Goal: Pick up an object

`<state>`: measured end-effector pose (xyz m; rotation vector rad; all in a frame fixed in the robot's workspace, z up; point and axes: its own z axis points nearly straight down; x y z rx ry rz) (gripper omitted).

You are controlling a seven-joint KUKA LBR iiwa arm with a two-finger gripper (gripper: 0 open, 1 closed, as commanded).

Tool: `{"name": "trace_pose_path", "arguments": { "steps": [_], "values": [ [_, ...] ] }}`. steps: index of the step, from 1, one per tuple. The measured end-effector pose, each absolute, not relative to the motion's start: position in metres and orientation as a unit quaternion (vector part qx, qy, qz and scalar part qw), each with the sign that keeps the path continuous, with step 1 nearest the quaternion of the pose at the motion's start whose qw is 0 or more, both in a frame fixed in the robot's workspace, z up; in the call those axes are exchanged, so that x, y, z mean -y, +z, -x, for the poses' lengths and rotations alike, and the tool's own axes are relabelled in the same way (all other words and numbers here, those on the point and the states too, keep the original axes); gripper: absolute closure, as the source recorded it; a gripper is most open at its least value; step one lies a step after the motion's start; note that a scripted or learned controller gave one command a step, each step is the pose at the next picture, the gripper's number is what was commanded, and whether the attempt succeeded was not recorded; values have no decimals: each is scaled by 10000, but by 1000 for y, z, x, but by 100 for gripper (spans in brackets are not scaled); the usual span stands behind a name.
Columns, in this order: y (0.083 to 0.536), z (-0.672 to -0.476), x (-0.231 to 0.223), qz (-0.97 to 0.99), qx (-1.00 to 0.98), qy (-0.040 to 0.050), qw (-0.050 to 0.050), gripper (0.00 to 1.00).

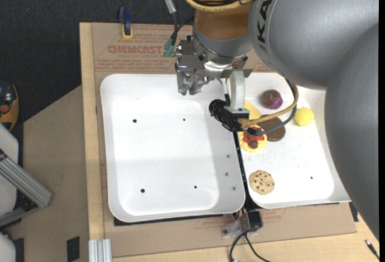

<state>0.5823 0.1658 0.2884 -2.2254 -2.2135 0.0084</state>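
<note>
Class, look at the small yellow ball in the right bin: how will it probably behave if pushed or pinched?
The yellow ball looks round and smooth, so it would probably roll when nudged. It seems small and likely light. A two-finger pinch might squeeze it out sideways.

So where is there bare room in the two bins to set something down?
The left white bin has a bare floor from its front rim back to the pincer. In the right white bin, it is crowded around the purple ball, yellow ball and round speckled cookie; the front right corner is bare.
</note>
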Motion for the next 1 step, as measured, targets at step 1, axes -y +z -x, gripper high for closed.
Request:
{"name": "trace_pose_path", "arguments": {
  "steps": [1],
  "values": [
    [293, -570, -160, 7076, 7066, 12, 11, 100]
  ]
}}
